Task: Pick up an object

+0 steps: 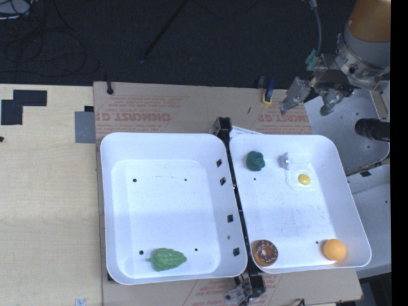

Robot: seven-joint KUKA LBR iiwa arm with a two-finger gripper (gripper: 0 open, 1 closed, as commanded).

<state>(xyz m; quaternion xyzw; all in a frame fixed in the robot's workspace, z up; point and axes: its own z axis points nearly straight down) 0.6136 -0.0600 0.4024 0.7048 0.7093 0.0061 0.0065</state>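
My gripper (pixel 312 101) hangs high above the back edge of the right bin (pixel 357 209), fingers spread apart with nothing between them. Below it in the right bin lie a dark green lump (pixel 255 160), a small grey piece (pixel 284 160), a fried egg toy (pixel 303 180), a chocolate doughnut (pixel 264 252) at the front left corner and an orange ball (pixel 333 250) at the front right. The left bin (pixel 108 196) holds a light green bumpy object (pixel 167 259) near its front wall.
A black divider (pixel 233 196) runs between the two bins. Both stand on a cardboard sheet (pixel 166 110) over the wooden bench. A yellow-and-blue item (pixel 268 93) stands behind the right bin. Grey metal plates (pixel 347 116) lie to the right.
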